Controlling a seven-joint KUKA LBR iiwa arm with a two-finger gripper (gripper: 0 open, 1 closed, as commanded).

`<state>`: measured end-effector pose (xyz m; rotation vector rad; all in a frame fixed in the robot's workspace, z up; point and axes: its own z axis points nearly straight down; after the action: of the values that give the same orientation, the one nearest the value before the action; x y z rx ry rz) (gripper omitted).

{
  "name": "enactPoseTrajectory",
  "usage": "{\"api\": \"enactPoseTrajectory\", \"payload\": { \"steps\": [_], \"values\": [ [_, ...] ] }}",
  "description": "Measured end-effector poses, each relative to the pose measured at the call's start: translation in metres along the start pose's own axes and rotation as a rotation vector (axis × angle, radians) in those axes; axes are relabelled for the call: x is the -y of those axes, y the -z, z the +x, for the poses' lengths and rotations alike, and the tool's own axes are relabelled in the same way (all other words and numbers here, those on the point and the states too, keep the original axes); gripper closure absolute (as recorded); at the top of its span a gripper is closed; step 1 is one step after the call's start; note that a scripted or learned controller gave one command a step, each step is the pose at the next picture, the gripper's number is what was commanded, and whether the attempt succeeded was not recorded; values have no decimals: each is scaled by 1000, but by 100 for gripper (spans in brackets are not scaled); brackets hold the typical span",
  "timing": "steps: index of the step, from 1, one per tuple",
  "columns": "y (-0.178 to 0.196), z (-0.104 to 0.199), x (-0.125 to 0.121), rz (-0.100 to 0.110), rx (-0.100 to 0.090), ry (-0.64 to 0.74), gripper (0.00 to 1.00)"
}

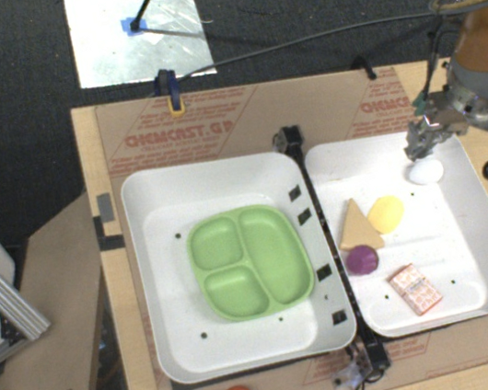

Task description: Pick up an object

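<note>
End effector over the right bin, just above a white ball.
I see a yellow ball, tan wedge, purple ball and pink box nearby; I cannot tell its grip state. Green tray fills the left bin.

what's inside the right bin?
In the right bin: tan wedge, yellow ball, purple ball, pink box, white round thing partly covered by the gripper.
</note>
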<state>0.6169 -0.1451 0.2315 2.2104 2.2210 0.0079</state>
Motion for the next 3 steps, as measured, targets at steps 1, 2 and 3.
{"api": "enactPoseTrajectory", "payload": {
  "steps": [1, 2, 3],
  "values": [
    [50, 0, -2, 2, 0, 1, 100],
    [33, 47, 5, 9, -4, 4, 100],
    [31, 108, 8, 8, -5, 5, 100]
  ]
}}
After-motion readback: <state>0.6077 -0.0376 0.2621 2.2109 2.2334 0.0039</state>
